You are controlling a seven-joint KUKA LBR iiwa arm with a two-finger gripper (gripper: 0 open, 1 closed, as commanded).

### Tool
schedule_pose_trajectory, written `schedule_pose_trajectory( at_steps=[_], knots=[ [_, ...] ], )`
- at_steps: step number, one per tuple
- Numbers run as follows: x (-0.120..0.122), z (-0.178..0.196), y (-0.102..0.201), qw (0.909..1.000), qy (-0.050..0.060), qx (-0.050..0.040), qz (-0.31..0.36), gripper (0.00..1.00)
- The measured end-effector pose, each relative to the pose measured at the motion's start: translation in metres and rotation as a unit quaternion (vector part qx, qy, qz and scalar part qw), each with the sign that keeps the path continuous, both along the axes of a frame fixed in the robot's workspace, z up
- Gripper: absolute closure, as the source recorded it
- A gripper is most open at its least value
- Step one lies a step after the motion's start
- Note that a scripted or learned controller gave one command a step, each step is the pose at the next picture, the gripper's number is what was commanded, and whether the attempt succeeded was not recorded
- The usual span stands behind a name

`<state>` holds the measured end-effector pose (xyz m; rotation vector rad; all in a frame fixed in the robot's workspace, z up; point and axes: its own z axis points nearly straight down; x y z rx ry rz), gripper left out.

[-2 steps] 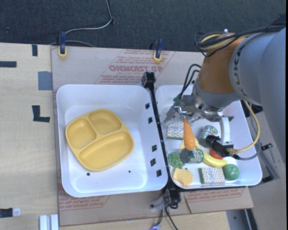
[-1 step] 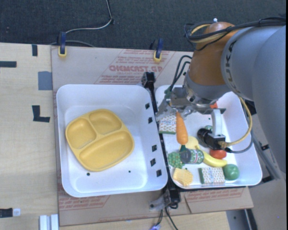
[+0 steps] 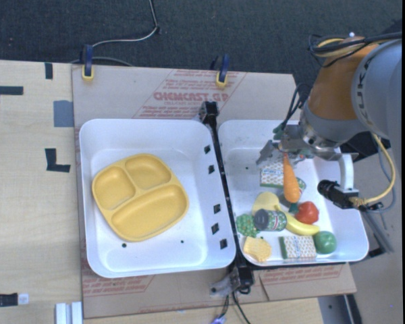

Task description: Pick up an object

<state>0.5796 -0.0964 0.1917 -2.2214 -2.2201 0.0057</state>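
Carrot [image 3: 291,182] lies just below your gripper [image 3: 285,151], long axis running top to bottom; whether the jaws are released, I cannot tell.

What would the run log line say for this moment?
arm: over right bin | gripper: above carrot, nothing seen held | left bin: yellow plate

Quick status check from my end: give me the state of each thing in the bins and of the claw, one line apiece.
claw: low over the right bin, above the carrot; grip unclear.
carrot: lying in the right bin, partly on a small packet.
yellow divided plate: flat in the left bin, nothing on it.
banana: lying among the other toys.
red tomato: resting beside the banana.
green ball: at the bin's near right corner.
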Motion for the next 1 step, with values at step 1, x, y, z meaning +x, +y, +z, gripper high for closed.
schedule_pose_trajectory(
  at_steps=[1],
  knots=[
    [0.0434, -0.0085, 0.0150, 1.0000, 0.000, 0.0011, 0.001, 1.00]
  ],
)
